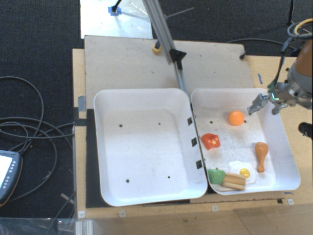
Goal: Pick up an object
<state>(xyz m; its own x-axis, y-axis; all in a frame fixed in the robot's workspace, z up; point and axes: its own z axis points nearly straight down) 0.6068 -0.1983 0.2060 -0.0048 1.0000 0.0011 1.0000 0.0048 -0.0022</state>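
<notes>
Nearest the arm, the orange ball [236, 118] sits in the upper part of the right bin [281, 131], just left of and slightly below the gripper [266, 104], which hovers at the bin's upper right rim. Its fingers stand spread, with nothing between them. Small, round and smooth, the ball has no long axis to line up with (it may roll if nudged). The red piece [211, 141], chicken drumstick [261, 154] and fried egg [242, 171] lie farther down.

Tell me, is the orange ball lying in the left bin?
No. The orange ball lies in the right bin, near the pincer, together with the other toy foods.
</notes>
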